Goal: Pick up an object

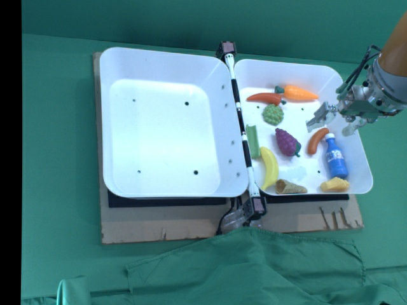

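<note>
Across whole frame: green cloth point(57, 138) covers bench, cardboard sheet point(159, 224) under two white bins. Right of frame: gripper point(336, 121) over right bin point(356, 148), fingers spread wide, holding nothing. Sausage point(317, 140) just below gripper, blue bottle point(335, 159) beside it.

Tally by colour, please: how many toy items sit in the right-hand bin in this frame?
Orange: 3, plastic carrot, sausage-shaped piece, wedge
Red: 1, chilli pepper
Green: 2, knobbly round piece, flat stick
Purple: 1, grape bunch
Yellow: 1, banana
Blue: 1, bottle
Tan: 1, cone
Total: 10
</note>
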Robot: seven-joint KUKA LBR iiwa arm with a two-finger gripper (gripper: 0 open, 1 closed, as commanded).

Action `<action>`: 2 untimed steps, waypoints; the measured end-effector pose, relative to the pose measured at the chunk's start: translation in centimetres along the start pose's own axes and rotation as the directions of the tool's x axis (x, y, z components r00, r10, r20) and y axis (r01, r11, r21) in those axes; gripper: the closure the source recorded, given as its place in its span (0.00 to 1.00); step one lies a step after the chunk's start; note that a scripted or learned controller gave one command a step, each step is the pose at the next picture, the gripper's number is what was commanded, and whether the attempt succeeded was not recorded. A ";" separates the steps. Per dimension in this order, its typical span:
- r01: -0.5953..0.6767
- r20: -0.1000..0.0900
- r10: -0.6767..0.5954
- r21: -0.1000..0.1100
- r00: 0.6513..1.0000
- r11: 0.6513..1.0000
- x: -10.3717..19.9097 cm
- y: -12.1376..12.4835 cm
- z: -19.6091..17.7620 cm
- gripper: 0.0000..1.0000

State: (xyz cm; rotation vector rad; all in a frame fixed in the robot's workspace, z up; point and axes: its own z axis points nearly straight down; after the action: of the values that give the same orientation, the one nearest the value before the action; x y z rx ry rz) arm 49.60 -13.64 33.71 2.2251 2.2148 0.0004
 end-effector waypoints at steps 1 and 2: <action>0.003 0.001 -0.003 0.000 1.000 1.000 0.1 6.9 7.2 0.00; 0.000 0.003 0.000 -0.010 1.000 1.000 1.6 8.2 14.4 0.00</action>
State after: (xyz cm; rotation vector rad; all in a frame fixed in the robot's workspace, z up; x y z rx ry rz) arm 57.85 -12.09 19.34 2.2183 2.2091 0.0077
